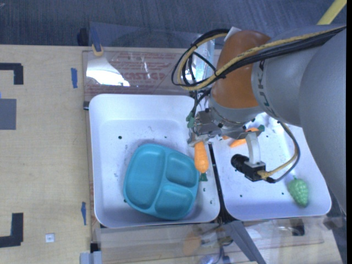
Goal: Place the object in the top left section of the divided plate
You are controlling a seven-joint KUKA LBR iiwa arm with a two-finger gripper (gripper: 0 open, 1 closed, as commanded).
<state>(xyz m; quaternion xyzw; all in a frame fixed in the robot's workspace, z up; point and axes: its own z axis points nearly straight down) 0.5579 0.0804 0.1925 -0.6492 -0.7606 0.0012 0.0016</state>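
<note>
Reaching in from the right, the grey arm (297, 76) with its orange band (242, 70) is seen above the wall shared by the two bins, and black and yellow cables are looped around the wrist. Two shallow white bins are placed side by side on the bench.

The left bin (110, 125) is occupied by a blue divided plate (160, 180), which lies in the lower middle part and is turned at a slant. Three sections can be counted in it, and nothing is seen inside any of them.

The right bin (275, 197) is partly covered by the arm. A green bumpy object (298, 191) lies near its lower right corner, and a small orange piece (237, 143) is seen just under the wrist.

The gripper (201, 142) hangs at the right edge of the left bin. An orange carrot-like object (201, 157) is found directly below it, upright, just beside the plate's right rim and outside the plate. Whether it is gripped between the fingers cannot be told, because they are hidden by the wrist.
</note>
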